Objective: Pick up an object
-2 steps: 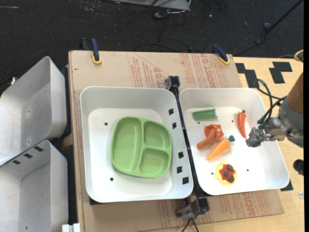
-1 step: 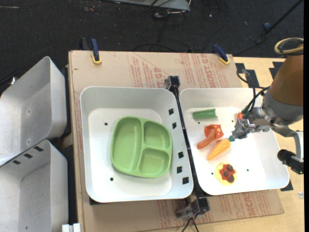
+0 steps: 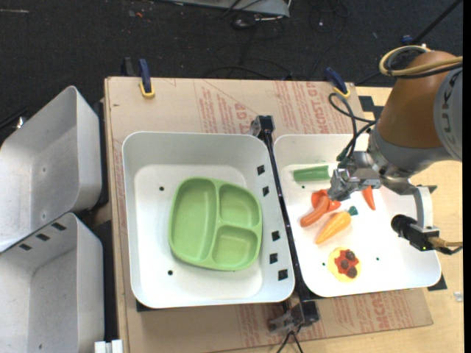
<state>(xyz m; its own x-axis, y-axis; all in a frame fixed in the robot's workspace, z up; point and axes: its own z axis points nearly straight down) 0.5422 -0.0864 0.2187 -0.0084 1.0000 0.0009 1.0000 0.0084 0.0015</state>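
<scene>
The right bin (image 3: pixel 412 271) holds several toy foods: a green piece (image 3: pixel 310 173) near its back left, an orange-red carrot shape (image 3: pixel 316 209), a yellow-orange carrot (image 3: pixel 333 226), a small red piece (image 3: pixel 369 198) and a yellow disc with dark red berries (image 3: pixel 345 263). My gripper (image 3: pixel 341 188) hangs low over the bin, right above the top end of the orange-red carrot shape, between the green piece and the small red piece. Seen from above, its fingers are masked by the wrist.
The left bin (image 3: pixel 147 160) holds a green divided plate (image 3: pixel 215 224). A black divider (image 3: pixel 278 197) runs between the bins. Two white tubs (image 3: pixel 44 197) stand off the bench's left. A black cable (image 3: pixel 349 116) hangs behind the arm.
</scene>
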